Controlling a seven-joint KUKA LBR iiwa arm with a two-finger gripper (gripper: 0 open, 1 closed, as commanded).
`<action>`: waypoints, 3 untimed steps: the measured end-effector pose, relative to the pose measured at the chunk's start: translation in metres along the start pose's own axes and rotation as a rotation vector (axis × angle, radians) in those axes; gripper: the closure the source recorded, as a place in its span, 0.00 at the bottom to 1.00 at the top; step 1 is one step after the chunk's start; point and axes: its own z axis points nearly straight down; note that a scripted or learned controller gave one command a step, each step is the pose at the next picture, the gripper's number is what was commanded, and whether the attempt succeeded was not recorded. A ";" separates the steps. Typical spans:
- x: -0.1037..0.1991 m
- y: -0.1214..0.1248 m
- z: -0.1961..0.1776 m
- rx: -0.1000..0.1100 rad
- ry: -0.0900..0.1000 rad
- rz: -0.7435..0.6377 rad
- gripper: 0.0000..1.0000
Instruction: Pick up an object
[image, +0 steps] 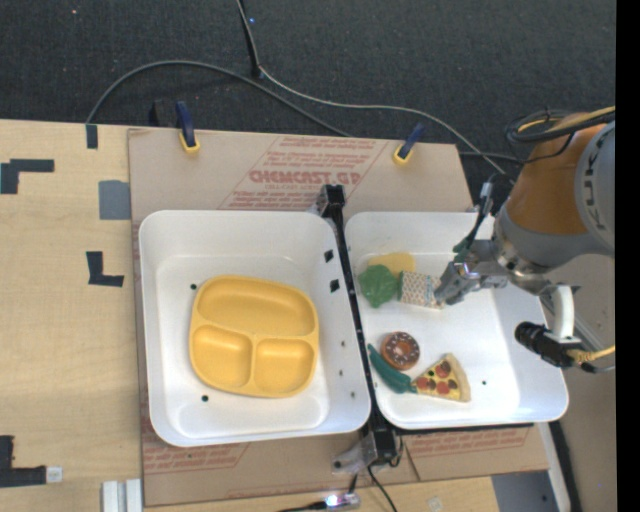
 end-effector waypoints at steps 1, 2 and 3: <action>0.007 -0.003 -0.045 -0.001 0.000 -0.001 1.00; 0.062 0.003 -0.033 0.003 0.000 -0.003 1.00; 0.106 0.005 -0.037 0.003 0.001 -0.004 1.00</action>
